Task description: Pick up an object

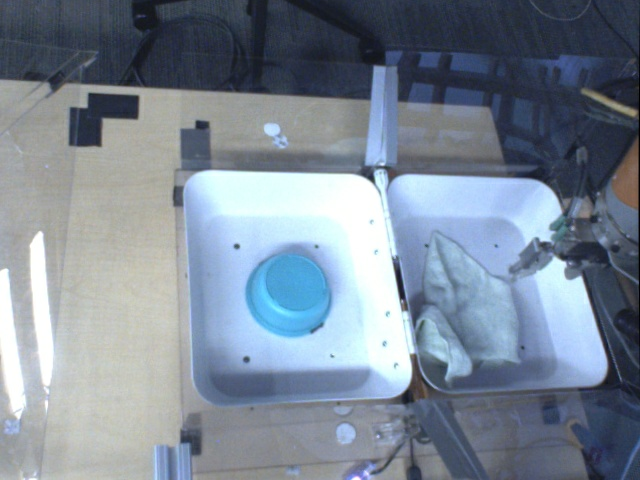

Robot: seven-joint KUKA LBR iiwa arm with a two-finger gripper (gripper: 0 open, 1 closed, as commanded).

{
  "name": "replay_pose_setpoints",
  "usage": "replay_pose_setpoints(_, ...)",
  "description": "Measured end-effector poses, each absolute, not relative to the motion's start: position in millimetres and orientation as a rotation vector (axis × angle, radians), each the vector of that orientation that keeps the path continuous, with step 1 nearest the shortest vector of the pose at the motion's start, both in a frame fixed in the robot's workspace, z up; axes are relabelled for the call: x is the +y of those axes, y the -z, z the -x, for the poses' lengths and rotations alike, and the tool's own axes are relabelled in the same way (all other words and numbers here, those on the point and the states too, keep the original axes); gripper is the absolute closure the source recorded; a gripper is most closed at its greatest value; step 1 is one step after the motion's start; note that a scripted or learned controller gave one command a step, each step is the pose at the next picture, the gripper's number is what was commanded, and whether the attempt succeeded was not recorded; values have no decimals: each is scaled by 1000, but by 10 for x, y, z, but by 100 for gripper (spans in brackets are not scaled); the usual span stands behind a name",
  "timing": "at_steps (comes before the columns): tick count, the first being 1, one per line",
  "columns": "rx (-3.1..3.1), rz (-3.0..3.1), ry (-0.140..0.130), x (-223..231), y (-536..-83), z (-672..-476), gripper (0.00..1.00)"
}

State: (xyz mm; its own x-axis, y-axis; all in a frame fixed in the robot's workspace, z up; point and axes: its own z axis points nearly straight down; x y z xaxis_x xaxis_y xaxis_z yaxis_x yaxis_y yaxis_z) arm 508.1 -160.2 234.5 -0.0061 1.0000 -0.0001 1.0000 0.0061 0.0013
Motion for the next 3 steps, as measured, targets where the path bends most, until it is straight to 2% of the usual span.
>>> replay_pose_setpoints(1,2322,-2096,-13,-1465,-895,-5781,0)
replay_pose_setpoints(2,2320,-2092,-18,-1460,-1015,-5803,100)
replay_pose_setpoints(3,2322,-2108,-5,-1232,-2207,-6270,100)
